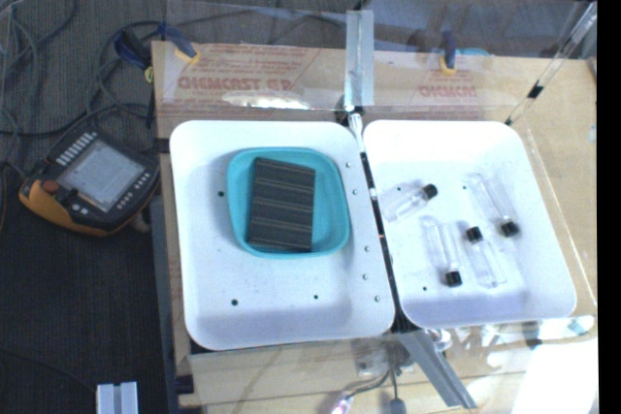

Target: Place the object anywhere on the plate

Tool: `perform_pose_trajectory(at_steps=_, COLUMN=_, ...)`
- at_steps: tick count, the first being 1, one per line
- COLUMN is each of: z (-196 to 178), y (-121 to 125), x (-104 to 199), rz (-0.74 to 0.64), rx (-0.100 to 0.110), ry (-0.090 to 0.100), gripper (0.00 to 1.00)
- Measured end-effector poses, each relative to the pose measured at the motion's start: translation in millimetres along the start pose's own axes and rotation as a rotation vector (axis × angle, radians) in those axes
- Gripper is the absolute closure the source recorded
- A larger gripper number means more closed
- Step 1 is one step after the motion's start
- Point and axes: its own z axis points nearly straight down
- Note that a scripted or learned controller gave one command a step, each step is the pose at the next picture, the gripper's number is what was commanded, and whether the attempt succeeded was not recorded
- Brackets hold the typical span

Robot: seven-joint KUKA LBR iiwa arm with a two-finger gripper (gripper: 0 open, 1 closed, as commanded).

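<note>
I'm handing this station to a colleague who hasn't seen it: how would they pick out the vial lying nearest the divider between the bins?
Start at the right white bin, which holds four clear vials with black caps. Look to its upper left, close to the central divider: the vial there lies slanted, almost crosswise, its cap pointing up and right. The other three lie more lengthwise, caps toward the bin's near edge.

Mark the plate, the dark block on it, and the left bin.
plate point(335, 218), camera view, bare teal rim on its right side
dark block point(282, 205), camera view, middle of its ribbed top
left bin point(281, 305), camera view, bare white floor
</note>
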Motion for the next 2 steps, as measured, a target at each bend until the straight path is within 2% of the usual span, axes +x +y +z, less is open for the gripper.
perform_pose_trajectory(at_steps=2, z=0.0, y=0.0, x=0.0, rz=0.000, rx=0.000, ry=0.000, gripper=0.00)
